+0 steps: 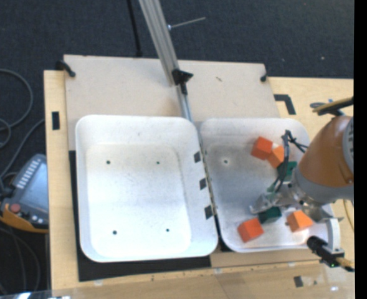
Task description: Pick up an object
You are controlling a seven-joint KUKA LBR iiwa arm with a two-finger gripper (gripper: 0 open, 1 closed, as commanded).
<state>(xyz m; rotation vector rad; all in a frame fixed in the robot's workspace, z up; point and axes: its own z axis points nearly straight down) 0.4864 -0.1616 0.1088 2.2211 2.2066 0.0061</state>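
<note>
Camera view: the desk (245, 73) carries two shallow white bins side by side. The left bin (86, 185) shows a bare white floor with a few small dark dots. The right bin (227, 142) holds the loose objects.

The grey arm with its orange band (326, 157) reaches in from the right and hangs low over the right half of the right bin. The end effector (275, 201) sits among the objects near the bin's lower right area. Its tip is tangled visually with dark and metallic parts, so I cannot tell how its fingers stand or whether anything is between them.

Objects in the right bin: an orange block (262, 147) in the upper right part, with a second orange piece (276, 157) touching it on its lower right. A dark green object (270, 214) lies just below the end effector. An orange block (250, 230) rests near the bin's front edge, left of the green object. Another orange block (299, 220) lies to the right, partly under the arm.

A metal rail (158, 30) slants up from between the bins. A handheld pendant (27, 192) lies off the desk at left.
</note>
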